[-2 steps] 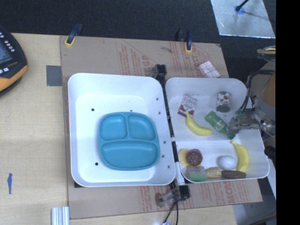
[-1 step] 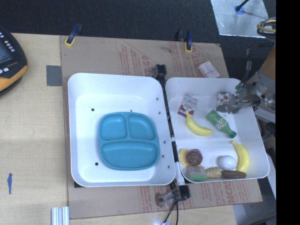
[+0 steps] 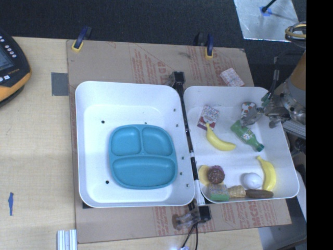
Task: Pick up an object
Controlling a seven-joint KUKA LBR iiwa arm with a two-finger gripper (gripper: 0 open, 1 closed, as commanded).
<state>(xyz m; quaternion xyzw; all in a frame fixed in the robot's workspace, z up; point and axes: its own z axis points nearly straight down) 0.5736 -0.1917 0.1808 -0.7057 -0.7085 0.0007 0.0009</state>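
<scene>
The claw [image 3: 253,114] is reaching in from the right edge over the right bin [image 3: 289,155], its metal fingers hanging low near the bin's far right corner; whether they are spread or closed is not something I can tell, and nothing is showing between them. Just below the claw a green bottle [image 3: 247,135] is lying tilted on the bin floor, its top end close under the fingertips. To the claw's left a small red and white packet [image 3: 208,114] is resting, and a banana [image 3: 219,141] is curving just beneath that packet. Further down from the claw, at the bin's near edge, a second banana [image 3: 268,174] is lying beside a white egg [image 3: 252,180], with a dark round fruit [image 3: 216,174], a cone [image 3: 237,192] and a brown stick-shaped piece [image 3: 258,194] crowding along the same edge. Well to the claw's left, the left bin [image 3: 88,139] is holding a blue divided plate [image 3: 142,157].
</scene>
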